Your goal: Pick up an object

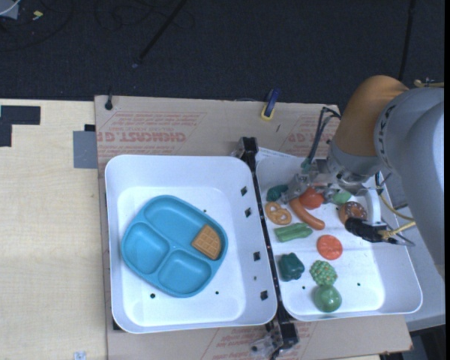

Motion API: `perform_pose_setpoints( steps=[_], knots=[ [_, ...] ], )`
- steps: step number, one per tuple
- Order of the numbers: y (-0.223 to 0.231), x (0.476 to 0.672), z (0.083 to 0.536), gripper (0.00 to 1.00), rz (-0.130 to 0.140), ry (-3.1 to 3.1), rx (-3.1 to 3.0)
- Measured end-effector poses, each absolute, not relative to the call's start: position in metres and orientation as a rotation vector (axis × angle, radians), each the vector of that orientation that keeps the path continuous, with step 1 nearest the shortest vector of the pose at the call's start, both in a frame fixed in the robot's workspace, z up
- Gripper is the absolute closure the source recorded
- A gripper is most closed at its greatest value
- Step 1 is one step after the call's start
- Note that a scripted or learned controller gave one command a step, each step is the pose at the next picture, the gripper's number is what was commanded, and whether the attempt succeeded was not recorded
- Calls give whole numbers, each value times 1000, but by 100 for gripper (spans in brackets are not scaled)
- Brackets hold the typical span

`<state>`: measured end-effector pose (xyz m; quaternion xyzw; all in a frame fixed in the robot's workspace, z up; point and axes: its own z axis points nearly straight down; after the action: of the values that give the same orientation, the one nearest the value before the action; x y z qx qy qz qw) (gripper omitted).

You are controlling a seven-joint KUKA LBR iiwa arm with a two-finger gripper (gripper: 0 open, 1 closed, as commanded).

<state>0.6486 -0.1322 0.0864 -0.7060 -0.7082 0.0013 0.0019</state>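
The right bin [394, 287] holds several toy foods: a pretzel [277, 214], an orange-red sausage [309, 217], a green bean pod [292, 232], a red tomato slice [329, 246], a dark green pepper [290, 265], a yellow-green corn piece [323, 272] and a green apple [328, 298]. My gripper [315, 189] is low over the bin's far part, just above a red-orange piece [310, 198] and beside a dark teal piece [277, 193]. Nothing shows clearly between its fingers.
The left bin [135, 172] holds a blue divided plate [154, 246] with a waffle piece [208, 241] in its right compartment. A black divider [259, 231] runs between the bins. The grey arm [405, 141] with cables covers the right bin's far right corner.
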Motion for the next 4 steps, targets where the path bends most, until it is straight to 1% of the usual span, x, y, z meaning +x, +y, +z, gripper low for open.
perform_pose_setpoints(
  steps=[1,2,3,4],
  knots=[
    [-133,650,99,100,1,-2224,-2217],
    [-131,644,144,100,-3,-2221,-2224],
    [-133,655,195,100,-4,-2223,-2223],
    [-134,655,230,100,-3,-2224,-2222]
  ],
)
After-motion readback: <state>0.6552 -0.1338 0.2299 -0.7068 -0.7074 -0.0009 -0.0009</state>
